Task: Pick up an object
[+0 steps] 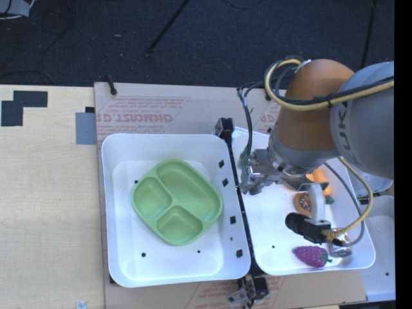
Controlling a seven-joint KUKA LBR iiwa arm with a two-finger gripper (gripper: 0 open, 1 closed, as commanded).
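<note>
My gripper hangs low over the left side of the right bin, close to the wall between the two bins. Nothing shows as held in it. A purple toy bunch of grapes lies at the front right of that bin. A round orange-brown item sits at mid right, partly covered. Just behind it, an orange object peeks out from under the wrist. The arm's orange band and grey body hide the back of the right bin.
The left bin holds a light green divided plate with three compartments, lying slightly tilted in the middle. Cardboard lies under and behind both bins. A wooden bench top stretches to the left.
</note>
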